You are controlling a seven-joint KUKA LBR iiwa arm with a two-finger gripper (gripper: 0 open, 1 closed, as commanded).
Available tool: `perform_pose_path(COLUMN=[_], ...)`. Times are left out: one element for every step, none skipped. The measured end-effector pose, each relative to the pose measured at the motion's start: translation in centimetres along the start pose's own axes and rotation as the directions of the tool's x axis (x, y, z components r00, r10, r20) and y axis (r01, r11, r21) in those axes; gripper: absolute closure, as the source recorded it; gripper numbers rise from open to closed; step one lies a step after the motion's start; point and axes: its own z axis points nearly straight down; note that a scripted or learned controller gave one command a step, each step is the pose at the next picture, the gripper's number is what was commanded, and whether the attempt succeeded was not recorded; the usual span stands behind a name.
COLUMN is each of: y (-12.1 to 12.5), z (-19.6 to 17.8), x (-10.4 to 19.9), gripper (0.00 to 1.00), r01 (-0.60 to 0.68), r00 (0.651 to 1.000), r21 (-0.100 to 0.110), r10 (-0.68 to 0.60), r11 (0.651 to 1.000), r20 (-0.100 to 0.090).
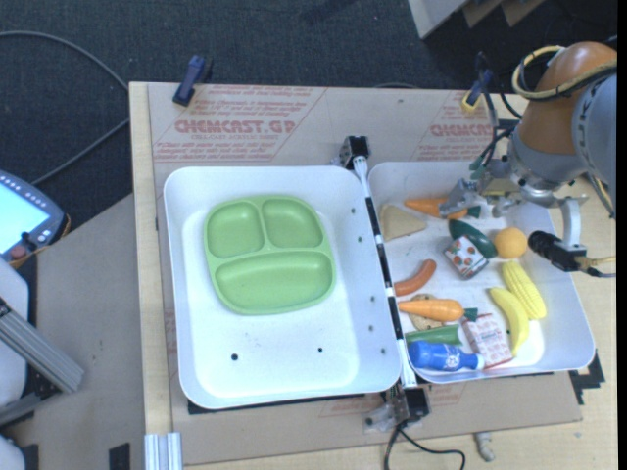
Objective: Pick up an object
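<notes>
At 12 o'clock of right bin (578, 346) | gripper (468, 196) low by carrot (427, 206) | finger state: cannot tell | step: reaching; next: settle, pinch, lift

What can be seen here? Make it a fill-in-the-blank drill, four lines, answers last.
1. The green divided plate lies in the ___ bin.
2. The plate has ___ compartments.
3. The toy food, including the banana and the sausage, lies in the ___ bin.
4. The arm's hand is above the ___ bin.

Answers: left; three; right; right
</notes>
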Motion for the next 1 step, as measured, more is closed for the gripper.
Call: perform_pose_path(y=[2.01], z=[1.72], x=[1.62], gripper=[0.00], r01=[-0.001], r00=[1.000], r21=[0.031], r10=[0.002], r11=[1.000], r20=[-0.009])
